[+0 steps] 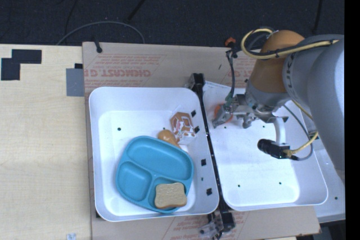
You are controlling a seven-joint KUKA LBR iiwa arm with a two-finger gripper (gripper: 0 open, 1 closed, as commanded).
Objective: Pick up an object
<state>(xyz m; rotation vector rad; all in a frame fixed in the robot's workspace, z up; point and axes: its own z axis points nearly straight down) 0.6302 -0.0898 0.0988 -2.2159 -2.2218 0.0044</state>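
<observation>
The arm reaches in from the right and its gripper [235,115] hangs low over the upper-left corner of the right bin [270,182], close to the divider between the two bins; whether it is wide or narrow I cannot tell, the wrist and cables crowd that spot; a small reddish bit sits just beside it, too blurred to name. The likely things to pick lie in the left bin [107,121]: a blue divided tray [147,168] with a tan slice of bread [170,195] in its lower-right compartment, a small orange piece [166,136] touching the tray's upper rim, and a brown-and-white wrapped item [182,124] just above that. The risks, as I judge them: a descent here closes on bare bin floor; a sideways move toward the left bin could clip the divider wall; the orange piece and wrapped item lie so close that a grasp may nudge one away or pinch both; the trailing cable could snag.
</observation>
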